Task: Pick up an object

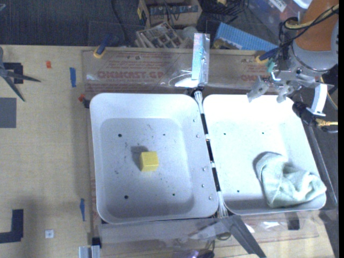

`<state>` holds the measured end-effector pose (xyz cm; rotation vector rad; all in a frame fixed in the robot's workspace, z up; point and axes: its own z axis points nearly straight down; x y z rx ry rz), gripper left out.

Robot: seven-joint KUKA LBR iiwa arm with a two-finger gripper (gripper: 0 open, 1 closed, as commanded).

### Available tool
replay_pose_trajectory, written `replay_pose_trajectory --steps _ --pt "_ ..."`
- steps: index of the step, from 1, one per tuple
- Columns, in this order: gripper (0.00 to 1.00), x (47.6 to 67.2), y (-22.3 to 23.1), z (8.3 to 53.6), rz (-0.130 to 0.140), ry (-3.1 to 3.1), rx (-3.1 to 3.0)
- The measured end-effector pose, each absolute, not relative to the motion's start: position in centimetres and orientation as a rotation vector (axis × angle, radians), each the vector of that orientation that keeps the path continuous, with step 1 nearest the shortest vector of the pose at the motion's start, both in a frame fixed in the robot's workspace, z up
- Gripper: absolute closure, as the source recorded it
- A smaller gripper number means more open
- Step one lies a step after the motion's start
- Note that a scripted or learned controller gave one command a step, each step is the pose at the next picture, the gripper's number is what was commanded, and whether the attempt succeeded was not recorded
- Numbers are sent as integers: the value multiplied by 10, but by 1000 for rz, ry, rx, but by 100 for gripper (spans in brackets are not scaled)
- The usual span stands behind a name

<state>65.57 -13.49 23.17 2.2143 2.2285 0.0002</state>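
Gripper [270, 88] above right bin [236, 192] holding cloth [287, 180]; left bin [102, 144], yellow block [149, 160].

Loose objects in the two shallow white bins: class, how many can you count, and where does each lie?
2. A small yellow cube lies mid left bin; a crumpled pale cloth fills the right bin's near corner and may hide something.

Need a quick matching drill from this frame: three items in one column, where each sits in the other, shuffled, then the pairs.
Items:
1. yellow block
2. crumpled cloth
3. gripper

Places:
A. above the far edge of the right bin
B. middle of the left bin
C. near right corner of the right bin

Pairs: 1-B, 2-C, 3-A
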Motion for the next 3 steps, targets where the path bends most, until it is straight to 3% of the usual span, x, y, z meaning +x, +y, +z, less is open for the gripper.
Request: replay_pose_trajectory --steps 3 --pt "0 656 -135 232 0 2229 2214"
